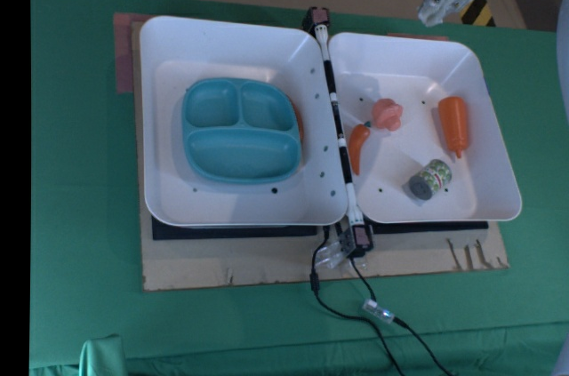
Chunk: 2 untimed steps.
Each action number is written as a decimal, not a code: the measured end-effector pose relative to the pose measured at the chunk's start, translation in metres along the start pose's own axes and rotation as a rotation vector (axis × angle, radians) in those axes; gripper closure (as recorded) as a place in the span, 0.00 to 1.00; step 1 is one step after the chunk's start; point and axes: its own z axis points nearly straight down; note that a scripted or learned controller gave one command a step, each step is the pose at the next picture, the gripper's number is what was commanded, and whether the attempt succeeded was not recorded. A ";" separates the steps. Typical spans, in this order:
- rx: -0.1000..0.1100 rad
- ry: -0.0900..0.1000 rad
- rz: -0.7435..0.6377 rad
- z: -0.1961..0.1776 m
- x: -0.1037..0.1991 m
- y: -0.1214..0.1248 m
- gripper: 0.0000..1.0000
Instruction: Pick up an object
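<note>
Gripper (pixel 438 7): above the right bin's (pixel 498 188) far edge; fingers' opening cannot be told, nothing visibly held.
Right bin: orange bottle (pixel 453 124), small can (pixel 430 180).

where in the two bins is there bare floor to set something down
Right bin: bare along the far wall, and the near-left corner below the chili. Crowded mid-floor: pink toy, orange bottle, can. Left bin: teal tray fills the middle; bare strips around it.

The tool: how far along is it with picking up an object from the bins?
Nothing looks picked yet. The tool hangs above the far edge of the right bin, with no object between its parts. In that bin lie the orange bottle, the small can, the pink toy and the orange pepper. The teal plate sits in the left bin. Reaching down, grasping and lifting remain.
</note>
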 end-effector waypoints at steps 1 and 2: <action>-0.004 -0.001 0.000 -0.003 -0.048 0.000 1.00; -0.003 -0.002 0.001 -0.019 -0.061 0.000 1.00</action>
